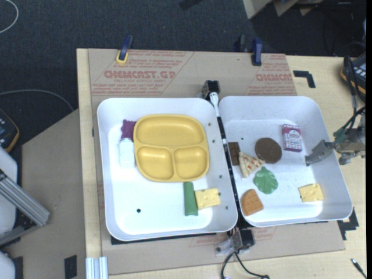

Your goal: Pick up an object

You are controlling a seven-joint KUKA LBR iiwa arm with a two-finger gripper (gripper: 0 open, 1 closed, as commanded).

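**Gripper at the right bin's edge, food pieces off to its left**

The gripper [317, 154] sits low at the right rim of the right bin [273, 104], and I can't tell how it is set. Nothing is visibly in it. Nearest candidates: the small red carton [292, 137] just up and left, and a yellow cheese piece [311, 192] below it. Farther left lie a brown round patty [268, 149], a green leaf piece [265, 180], a pizza slice [249, 164] and a waffle-like biscuit [251, 202]. The carton stands with its long axis running up-bin. The board [145, 68] behind reads "CHEMCAST GP"; the carton's label is too small to read.
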